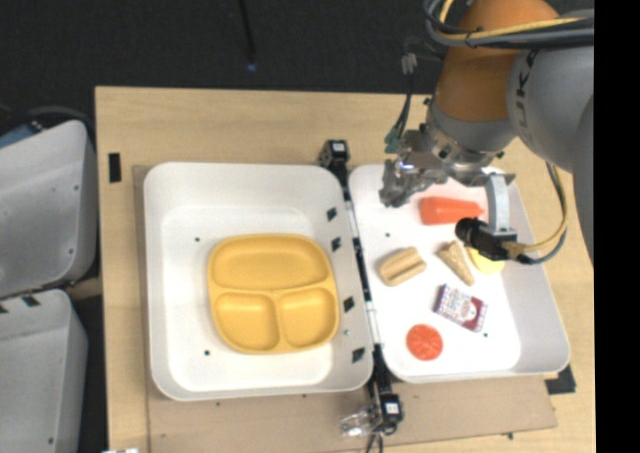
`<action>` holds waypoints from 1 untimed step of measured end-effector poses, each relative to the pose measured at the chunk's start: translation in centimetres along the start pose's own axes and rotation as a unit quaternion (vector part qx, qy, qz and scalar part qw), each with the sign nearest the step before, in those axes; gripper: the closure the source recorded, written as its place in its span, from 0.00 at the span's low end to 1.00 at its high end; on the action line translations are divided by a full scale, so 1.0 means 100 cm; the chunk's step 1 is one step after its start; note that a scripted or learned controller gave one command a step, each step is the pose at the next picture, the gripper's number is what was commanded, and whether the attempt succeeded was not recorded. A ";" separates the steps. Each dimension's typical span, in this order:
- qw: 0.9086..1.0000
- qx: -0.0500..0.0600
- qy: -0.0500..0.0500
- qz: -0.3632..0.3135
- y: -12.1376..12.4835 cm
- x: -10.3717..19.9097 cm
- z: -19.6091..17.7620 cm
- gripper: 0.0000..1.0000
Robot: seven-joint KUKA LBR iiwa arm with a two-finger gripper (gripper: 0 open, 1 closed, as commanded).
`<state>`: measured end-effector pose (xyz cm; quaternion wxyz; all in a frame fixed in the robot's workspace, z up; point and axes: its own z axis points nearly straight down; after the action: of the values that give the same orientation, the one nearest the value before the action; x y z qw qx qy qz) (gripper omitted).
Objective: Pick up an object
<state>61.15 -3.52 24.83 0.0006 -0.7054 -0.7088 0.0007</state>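
- The arm (500, 61) reaches in from the right, wrist bent down over the right bin (530, 341), its back left corner.
- The left bin (180, 361) holds a yellow divided tray (272, 291), with bare floor around it.
- The gripper (398, 186) hangs near the back wall; I cannot tell its state, perhaps because of blur.
- The orange carrot-like piece (450, 209), bread roll (400, 266), wedge (458, 261), packet (460, 307) and red disc (424, 342) lie apart.
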 end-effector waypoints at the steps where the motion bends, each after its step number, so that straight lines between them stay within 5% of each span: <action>1: 1.000 0.000 0.000 0.000 -0.021 0.045 0.011 1.00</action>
<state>59.03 0.93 23.72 0.0006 -0.7055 -0.7087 0.0010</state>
